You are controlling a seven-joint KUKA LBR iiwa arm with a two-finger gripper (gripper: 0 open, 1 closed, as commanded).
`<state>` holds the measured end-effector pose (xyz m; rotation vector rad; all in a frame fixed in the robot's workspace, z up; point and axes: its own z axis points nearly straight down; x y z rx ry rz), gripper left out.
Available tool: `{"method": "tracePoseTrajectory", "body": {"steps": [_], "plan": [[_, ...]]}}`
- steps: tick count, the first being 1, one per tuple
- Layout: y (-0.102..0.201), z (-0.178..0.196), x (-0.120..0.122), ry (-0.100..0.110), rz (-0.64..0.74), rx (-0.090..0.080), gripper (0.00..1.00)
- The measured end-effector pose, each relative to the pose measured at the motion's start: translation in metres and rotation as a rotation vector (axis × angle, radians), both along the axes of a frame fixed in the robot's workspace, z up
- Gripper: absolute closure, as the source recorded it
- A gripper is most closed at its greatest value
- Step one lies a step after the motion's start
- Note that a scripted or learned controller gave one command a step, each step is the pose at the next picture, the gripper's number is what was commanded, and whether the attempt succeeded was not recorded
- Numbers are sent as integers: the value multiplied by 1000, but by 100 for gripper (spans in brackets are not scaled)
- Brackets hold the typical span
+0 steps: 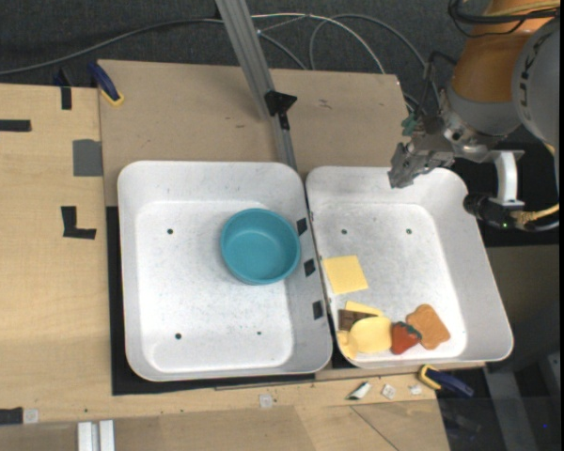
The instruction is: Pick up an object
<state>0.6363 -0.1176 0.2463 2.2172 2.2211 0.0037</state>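
A teal bowl [258, 244] sits in the left bin [160, 195]. In the right bin [451, 242] lie a pale yellow square slice [344, 273] near the left wall and, at the front, a yellow lump [368, 334], a red piece [404, 336] and an orange-brown piece [430, 325] close together. My gripper [406, 172] hangs over the back edge of the right bin, well behind the food pieces. Nothing shows between its fingers.
A slanted metal pole [254, 59] rises behind the bins. Cables [338, 26] run across the dark floor at the back. A blue and yellow clamp [106, 83] sits at the bench's far left corner, another clamp [442, 379] at the front right.
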Motion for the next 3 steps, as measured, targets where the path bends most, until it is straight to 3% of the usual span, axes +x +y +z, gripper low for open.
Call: {"method": "tracePoseTrajectory", "body": {"steps": [2, 3], "plan": [[98, 8, -30, 6, 5, 3, 100], [147, -11, -41, 8, 4, 1, 100]]}}
